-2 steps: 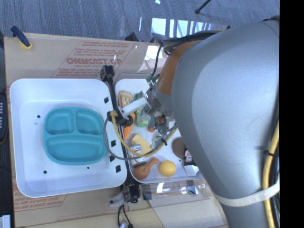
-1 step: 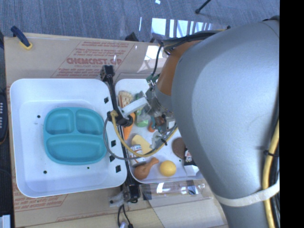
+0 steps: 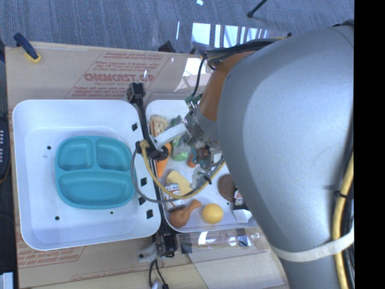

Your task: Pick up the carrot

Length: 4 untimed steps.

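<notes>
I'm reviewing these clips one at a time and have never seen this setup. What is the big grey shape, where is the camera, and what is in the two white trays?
The camera is fixed above the bench and looks down at a slant. The big grey shape is a robot arm reaching in from the right; it has an orange band above its wrist. Its gripper sits low over the right bin, among cables, and I cannot tell whether it holds anything.

The left bin holds a teal divided plate. The right bin holds toy food: a yellow lemon, a brown drumstick, a pale yellow wedge like cheese, and an orange piece by the left wall that looks like the carrot. Other items lie partly under the arm and are hard to name.
</notes>
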Each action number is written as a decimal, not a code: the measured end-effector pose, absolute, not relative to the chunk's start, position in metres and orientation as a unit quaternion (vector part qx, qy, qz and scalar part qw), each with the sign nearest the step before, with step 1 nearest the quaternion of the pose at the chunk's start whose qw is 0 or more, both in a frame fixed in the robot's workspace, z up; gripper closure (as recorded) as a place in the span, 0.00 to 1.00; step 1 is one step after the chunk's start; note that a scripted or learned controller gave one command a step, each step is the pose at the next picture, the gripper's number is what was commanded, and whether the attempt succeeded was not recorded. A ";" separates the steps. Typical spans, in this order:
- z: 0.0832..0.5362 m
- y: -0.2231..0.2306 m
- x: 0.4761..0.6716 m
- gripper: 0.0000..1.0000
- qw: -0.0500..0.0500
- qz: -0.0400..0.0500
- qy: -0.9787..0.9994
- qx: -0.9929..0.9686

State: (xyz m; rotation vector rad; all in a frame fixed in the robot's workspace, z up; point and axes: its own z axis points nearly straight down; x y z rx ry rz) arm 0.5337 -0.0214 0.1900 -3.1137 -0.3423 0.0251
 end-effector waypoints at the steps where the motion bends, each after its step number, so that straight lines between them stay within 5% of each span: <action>1: 0.190 -0.021 0.534 0.00 0.005 0.008 -0.109 -0.994; 4: 0.190 -0.021 0.534 0.00 0.005 0.008 -0.109 -0.994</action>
